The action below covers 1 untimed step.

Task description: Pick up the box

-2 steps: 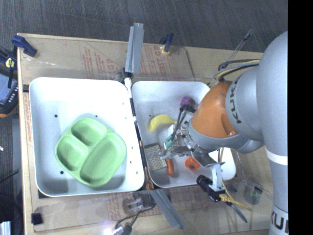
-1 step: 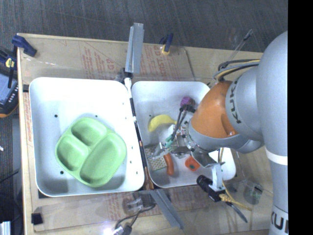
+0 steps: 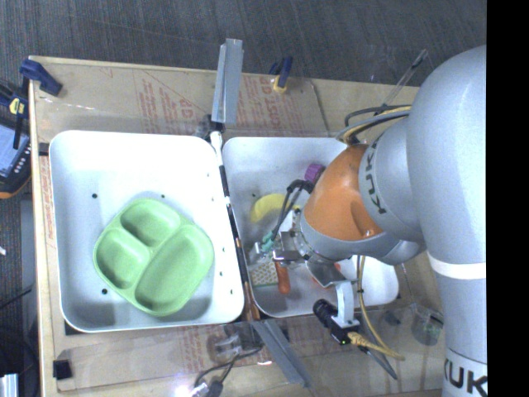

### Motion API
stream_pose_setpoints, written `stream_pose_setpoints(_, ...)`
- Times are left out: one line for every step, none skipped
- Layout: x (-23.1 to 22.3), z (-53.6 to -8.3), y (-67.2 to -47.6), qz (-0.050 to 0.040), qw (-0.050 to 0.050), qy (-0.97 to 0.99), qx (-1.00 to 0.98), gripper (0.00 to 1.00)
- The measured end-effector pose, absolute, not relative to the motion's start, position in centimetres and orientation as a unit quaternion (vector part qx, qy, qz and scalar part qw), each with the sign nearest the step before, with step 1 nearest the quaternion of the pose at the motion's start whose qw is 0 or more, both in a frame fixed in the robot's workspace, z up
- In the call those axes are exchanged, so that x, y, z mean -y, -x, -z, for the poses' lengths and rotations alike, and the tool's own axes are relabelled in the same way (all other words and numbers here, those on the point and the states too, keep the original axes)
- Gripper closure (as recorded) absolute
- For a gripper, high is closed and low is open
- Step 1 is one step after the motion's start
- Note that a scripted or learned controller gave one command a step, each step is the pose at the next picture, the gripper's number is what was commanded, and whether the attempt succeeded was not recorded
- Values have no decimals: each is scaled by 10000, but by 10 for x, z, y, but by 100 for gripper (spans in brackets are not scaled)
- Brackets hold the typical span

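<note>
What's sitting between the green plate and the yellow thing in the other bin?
In the camera view, between the green plate and the yellow thing lie bare white bin floor and the two bins' adjoining walls.

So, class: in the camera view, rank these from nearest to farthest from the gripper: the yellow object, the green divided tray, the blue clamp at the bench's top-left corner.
Gripper works low in the right bin.
1. Yellow object: same bin, just above the gripper.
2. Green divided tray: left bin, across the divider.
3. Blue clamp: bench's far top-left corner.
</note>
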<state>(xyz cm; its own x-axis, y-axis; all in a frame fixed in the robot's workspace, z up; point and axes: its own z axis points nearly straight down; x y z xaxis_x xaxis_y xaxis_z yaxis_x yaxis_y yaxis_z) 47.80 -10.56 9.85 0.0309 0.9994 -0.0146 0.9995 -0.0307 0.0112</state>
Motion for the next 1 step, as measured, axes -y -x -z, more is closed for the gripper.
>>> stream_pose_setpoints(105, -110, -481, -4, 107, -7156, -6984, 100)
